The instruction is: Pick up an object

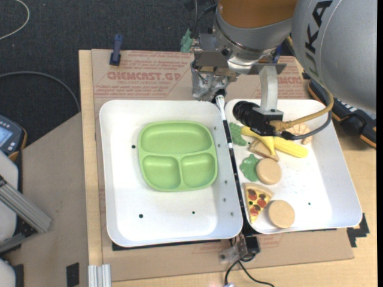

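Over the far end of the seam where the two bins met, from the camera view, my gripper (207,92) hung just above the rims. It was blurred and seen from above; I could not tell whether it was parted or closed. Nothing showed in its grasp.

Left bin (119,208): one green divided plate (178,155), flat, near the middle, three compartments. It lay nearer the camera than my gripper and a little to the left, apart from it.

Right bin (335,196): toy food clustered along the inner wall.
- Yellow banana (282,146), lying across the bin, nearer the camera than my gripper and to its right, not touching it.
- Green leaf piece (237,134) beside the seam, the closest item to my gripper, though clear of it.
- Second green leaf (248,167) touching a round tan biscuit (269,172).
- Pizza slice (257,200) beside another round tan biscuit (280,214), both at the near end, well apart from my gripper.
- Pale bread-like piece (300,129) past the banana; kind unclear.

Both bins sat on a cardboard sheet (149,70).
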Motion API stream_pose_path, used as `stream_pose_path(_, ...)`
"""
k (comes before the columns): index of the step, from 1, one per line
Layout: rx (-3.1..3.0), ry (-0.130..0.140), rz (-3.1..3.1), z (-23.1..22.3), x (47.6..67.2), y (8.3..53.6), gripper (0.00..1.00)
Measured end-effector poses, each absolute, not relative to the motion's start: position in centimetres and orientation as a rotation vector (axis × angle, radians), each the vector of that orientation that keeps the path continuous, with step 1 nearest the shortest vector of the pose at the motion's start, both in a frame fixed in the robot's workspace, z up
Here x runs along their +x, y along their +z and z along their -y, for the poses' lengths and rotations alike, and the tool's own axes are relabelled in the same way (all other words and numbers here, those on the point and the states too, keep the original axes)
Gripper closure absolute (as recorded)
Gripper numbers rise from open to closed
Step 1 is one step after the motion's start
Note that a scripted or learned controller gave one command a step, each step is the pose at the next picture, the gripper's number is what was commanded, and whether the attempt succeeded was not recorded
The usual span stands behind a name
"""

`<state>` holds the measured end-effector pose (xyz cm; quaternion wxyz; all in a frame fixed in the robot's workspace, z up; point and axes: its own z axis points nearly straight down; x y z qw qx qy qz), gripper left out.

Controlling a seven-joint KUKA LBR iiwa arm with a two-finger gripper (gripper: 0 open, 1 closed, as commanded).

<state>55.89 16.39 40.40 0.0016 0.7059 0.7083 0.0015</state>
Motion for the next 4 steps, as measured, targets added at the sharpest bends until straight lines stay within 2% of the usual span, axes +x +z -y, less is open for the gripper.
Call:
stream_pose_path(1,2.219,-0.017,-2.235,-22.8,53.8,28.4,1.00)
stream_pose_path(2,2.215,0.025,-2.222,-20.6,48.5,42.9,1.00)
stream_pose_path(3,2.231,-0.015,-2.217,-15.1,47.8,34.1,1.00)
stream_pose_path(4,2.207,0.033,-2.229,-22.9,47.9,50.3,1.00)
